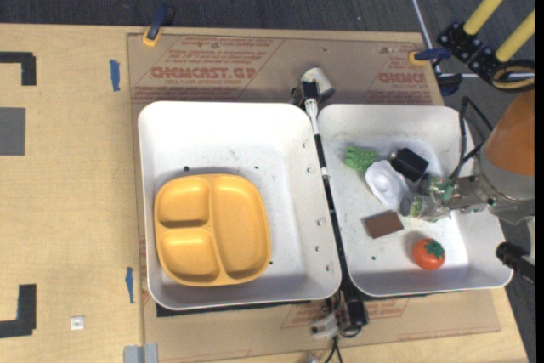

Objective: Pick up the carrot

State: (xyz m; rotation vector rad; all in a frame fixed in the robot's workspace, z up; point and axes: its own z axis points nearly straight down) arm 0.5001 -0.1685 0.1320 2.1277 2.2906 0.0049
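Arm: grey body with an orange band [517, 140] enters from the right edge and reaches left over the right rim of the right bin [442, 120], its wrist held low over the bin floor.
Gripper [429, 201]: over the middle-right part of the right bin, pointing left and down, just right of the white piece [384, 181] and the brown block [382, 224].
Jaw state: cannot tell; the tip is small and cluttered at this angle, and nothing can be made out between the jaws.
Carrot [429, 254]: orange-red with a green top, lying on the floor of the right bin in its near right part, nearer than the gripper and apart from it, to the right of the brown block.
Other things in the right bin: a green piece [359, 156] toward the far left, a black piece [410, 162] just right of it, with the white piece between them and the brown block.
Left bin [221, 120]: holds a yellow divided plate [212, 229] in its near left part.
Bins: side by side, touching along their shared edge, on a brown cardboard sheet [212, 64] laid on the bench [68, 183].
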